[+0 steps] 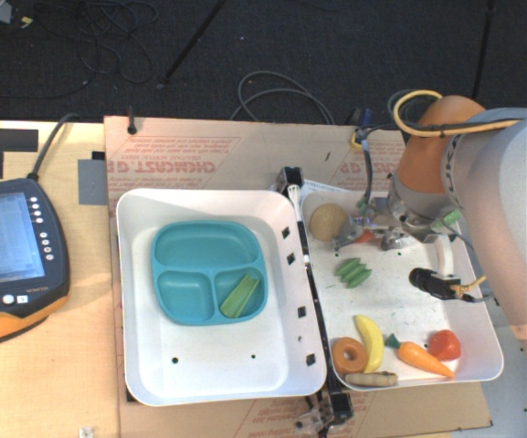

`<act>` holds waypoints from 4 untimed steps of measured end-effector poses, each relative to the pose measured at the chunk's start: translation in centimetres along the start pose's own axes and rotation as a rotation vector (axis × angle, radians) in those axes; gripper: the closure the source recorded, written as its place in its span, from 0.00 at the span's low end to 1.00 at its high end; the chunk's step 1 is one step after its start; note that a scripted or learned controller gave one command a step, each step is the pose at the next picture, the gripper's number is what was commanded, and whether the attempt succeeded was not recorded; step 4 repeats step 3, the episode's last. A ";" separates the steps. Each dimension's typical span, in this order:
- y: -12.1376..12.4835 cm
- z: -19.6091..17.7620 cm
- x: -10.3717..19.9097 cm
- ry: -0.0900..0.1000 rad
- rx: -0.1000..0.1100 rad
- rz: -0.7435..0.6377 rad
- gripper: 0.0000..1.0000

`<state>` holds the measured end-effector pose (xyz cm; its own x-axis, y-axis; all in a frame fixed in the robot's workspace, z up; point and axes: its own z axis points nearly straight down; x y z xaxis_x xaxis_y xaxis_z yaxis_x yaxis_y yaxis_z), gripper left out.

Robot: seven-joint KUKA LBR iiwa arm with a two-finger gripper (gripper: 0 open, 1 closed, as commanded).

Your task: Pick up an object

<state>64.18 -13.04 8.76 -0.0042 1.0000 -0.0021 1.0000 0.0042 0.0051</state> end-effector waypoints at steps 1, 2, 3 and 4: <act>-5.6 0.0 1.1 0.004 0.013 0.007 0.00; -5.4 -1.0 1.0 0.003 0.011 0.004 1.00; -8.6 -10.6 7.4 0.005 0.003 -0.001 1.00; -8.6 -10.6 7.4 0.005 0.003 -0.001 1.00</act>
